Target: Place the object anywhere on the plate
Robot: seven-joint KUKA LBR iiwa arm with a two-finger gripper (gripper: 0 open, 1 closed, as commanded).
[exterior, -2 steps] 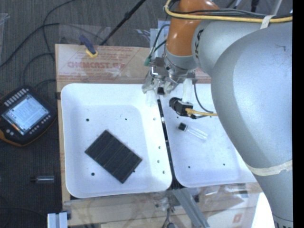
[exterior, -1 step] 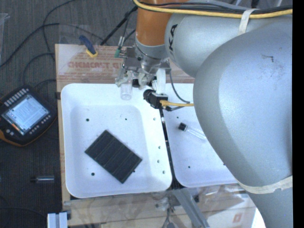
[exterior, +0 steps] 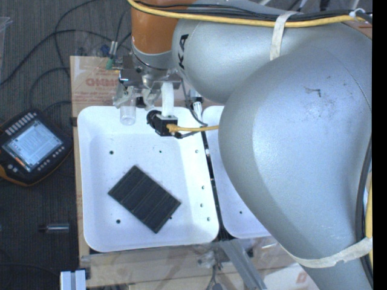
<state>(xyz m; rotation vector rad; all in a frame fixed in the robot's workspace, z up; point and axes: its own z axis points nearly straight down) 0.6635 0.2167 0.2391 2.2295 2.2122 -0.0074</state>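
A dark grey ribbed rectangular plate [exterior: 144, 198] lies flat and turned at an angle in the front half of the left bin [exterior: 97, 162]. My gripper [exterior: 128, 109] hangs over the far left corner of that bin, well behind the plate and apart from it. A pale, translucent tip points down at the bin's back wall. I make out nothing between the fingers from this angle.
The arm's large grey body covers most of the right bin [exterior: 233, 207]. A teach pendant [exterior: 30, 145] lies on the floor to the left, with a small dark cylinder [exterior: 54, 227] near it. Cardboard [exterior: 91, 80] sticks out behind the left bin.
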